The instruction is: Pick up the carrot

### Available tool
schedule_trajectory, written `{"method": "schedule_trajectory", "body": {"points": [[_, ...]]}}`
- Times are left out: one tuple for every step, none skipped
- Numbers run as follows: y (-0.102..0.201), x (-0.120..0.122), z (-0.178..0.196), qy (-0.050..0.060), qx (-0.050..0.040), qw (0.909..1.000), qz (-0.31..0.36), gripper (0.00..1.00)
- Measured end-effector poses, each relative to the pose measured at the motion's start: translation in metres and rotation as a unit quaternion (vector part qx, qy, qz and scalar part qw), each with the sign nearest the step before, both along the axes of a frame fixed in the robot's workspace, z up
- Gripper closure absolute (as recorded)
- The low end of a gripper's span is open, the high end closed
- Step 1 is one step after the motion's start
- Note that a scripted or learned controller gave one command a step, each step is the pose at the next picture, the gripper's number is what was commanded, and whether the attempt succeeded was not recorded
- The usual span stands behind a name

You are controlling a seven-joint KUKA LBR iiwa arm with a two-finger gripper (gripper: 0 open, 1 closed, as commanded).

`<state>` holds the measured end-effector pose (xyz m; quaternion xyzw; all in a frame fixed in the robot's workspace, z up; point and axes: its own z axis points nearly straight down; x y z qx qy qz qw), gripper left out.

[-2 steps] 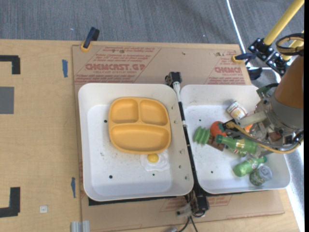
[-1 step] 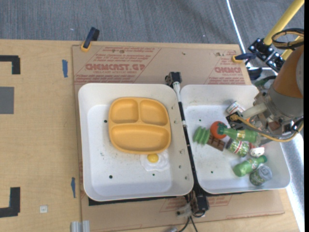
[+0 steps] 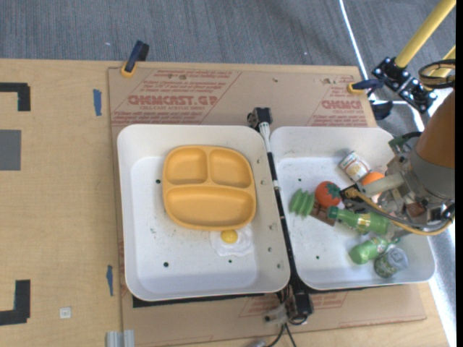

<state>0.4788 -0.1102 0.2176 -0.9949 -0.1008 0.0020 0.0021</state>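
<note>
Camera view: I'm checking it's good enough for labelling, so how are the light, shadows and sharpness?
Camera view: light is even and soft, with faint shadows under the yellow plate; no strong glare on the left bin; the toys in the right bin look reasonably sharp; the arm at the right edge is blurred.

Robotics lab test bench, 2 shallow white bins (image 3: 137, 194) side by side on a cardboard sheet (image 3: 181, 96) clamped to a plywood bench top (image 3: 51, 215), black tape markers (image 3: 18, 96), grey carpet floor (image 3: 217, 20), yellow stand leg (image 3: 427, 27)
</note>
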Motion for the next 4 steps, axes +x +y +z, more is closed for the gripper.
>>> {"method": "schedule_trajectory", "body": {"points": [[-0.053, 0.049, 0.029, -0.002, -0.0019, 1.0000, 0.000, 1.00], [-0.052, 0.049, 0.028, -0.001, -0.0015, 1.0000, 0.000, 0.00], [0.067, 0.024, -0.034, 0.000, 0.0001, 0.9999, 0.016, 0.00], [0.059, 0.007, -0.033, 0.000, -0.0002, 1.0000, -0.001, 0.00]]}}
